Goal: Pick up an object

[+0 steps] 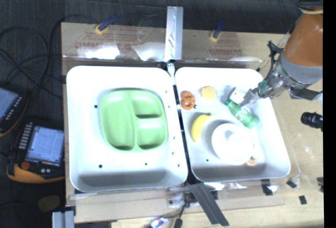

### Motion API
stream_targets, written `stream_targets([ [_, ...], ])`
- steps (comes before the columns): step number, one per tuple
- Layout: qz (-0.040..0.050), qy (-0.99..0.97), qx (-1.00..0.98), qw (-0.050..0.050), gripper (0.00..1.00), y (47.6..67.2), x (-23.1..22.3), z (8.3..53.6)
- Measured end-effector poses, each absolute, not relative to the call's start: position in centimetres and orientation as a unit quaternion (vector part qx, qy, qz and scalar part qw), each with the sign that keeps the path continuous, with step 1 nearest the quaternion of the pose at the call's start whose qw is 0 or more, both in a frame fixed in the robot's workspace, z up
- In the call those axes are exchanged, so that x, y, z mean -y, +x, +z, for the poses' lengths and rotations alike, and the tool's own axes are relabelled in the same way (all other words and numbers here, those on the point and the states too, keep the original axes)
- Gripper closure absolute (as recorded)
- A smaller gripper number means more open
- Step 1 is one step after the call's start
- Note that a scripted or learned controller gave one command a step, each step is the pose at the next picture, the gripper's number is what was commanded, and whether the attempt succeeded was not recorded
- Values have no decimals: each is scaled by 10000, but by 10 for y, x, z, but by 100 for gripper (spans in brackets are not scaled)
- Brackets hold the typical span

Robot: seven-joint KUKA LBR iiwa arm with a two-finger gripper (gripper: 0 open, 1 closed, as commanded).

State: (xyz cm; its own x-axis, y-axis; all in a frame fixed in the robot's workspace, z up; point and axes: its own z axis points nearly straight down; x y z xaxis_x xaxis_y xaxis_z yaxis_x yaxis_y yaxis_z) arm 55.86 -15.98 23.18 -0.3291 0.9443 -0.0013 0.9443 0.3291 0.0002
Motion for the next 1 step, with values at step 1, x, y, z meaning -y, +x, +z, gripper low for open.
stream_targets([
  [1,-2,5792,-8152,4,0,559,160,232],
])
